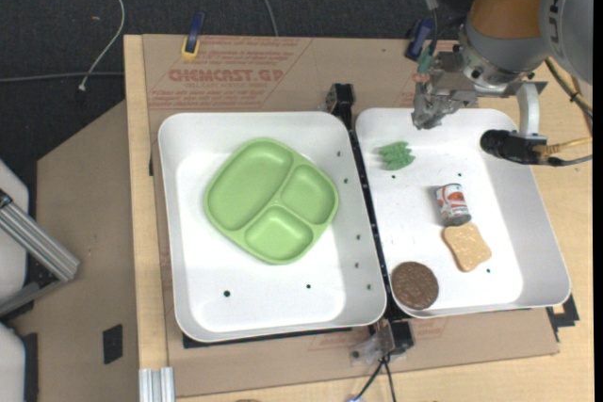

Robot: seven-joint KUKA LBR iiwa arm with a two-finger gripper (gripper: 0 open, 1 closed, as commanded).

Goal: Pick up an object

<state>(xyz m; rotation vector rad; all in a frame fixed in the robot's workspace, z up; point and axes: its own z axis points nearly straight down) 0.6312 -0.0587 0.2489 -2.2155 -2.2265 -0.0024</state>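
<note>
Bench (151,202): brown board sheet with red printed lettering at its far side, carrying two shallow white bins side by side.

Right bin (542,231), smooth white plastic with rounded corners. Contents, nearest first:
- Round brown disc (415,284), dark and flat, at the near left corner, close to the rim.
- Tan slice shaped like toast (467,247), pale with a speckled surface, lying flat, just beyond and right of the disc.
- Small can (453,203), red and white label, silvery end, lying tilted, just beside the far edge of the slice.
- Green leafy piece (397,154), soft and ragged in outline, well apart from the can, toward the far left of the bin.

Left bin (184,278), same white plastic. Contents:
- Light green divided plate (271,200), three compartments, rounded square shape, lying flat and turned at an angle near the bin's middle.

Claw (429,116): dark metal, hanging over the far left part of the right bin, beyond the leafy piece. Whether it is open or closed cannot be told; nothing is seen in it.
</note>
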